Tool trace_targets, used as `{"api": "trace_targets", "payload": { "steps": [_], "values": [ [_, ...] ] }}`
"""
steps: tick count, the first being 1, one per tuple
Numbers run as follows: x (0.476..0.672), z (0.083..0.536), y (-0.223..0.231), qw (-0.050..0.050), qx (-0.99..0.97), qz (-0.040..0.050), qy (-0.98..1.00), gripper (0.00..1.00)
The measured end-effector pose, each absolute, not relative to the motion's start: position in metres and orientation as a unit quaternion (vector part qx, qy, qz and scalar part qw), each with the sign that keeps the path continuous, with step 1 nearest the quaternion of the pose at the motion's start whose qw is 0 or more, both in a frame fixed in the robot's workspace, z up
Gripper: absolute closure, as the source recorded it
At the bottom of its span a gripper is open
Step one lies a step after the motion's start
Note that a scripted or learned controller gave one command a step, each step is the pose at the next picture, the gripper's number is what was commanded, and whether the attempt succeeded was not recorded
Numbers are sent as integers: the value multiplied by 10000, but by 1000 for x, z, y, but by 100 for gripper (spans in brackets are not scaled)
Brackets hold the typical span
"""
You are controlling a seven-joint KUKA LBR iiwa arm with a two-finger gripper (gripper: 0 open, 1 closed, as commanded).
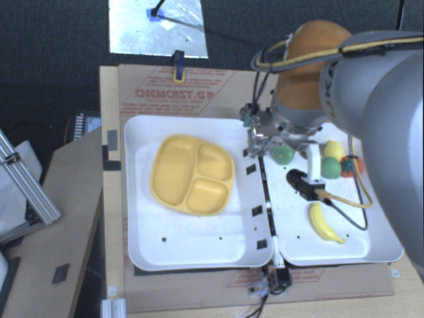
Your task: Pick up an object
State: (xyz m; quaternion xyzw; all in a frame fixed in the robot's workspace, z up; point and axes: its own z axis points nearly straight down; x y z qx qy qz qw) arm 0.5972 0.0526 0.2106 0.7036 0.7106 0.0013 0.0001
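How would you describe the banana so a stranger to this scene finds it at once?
Look at the white bin on the view's right. Near its front edge lies the banana. It alone is long and curved; the fruits behind it are round.

**Yellow plate** (192,174): rounded square with three compartments, one large on the left and two smaller on the right. It lies flat, open side up, in the left bin (185,254), nearer the far edge than the near edge and turned slightly off the bin's sides.

**Banana** (324,224): yellow and curved. It lies flat in the right bin (358,247), towards the near edge, running from far-left to near-right.

**Green ball** (283,154): small and round, in the right bin near the far-left corner.

**Fruit cluster**: a yellow piece (334,150), a green piece (330,168) and an orange-red piece (350,166) lie close together towards the far edge of the right bin, partly hidden.
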Motion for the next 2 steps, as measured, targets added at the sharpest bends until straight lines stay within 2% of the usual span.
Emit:
{"api": "trace_targets", "payload": {
  "steps": [1, 2],
  "values": [
    [612, 206, 104, -2, 7036, 17, 7106, 100],
    [612, 206, 100, 3, 7052, 6, 7090, 0]
  ]
}}
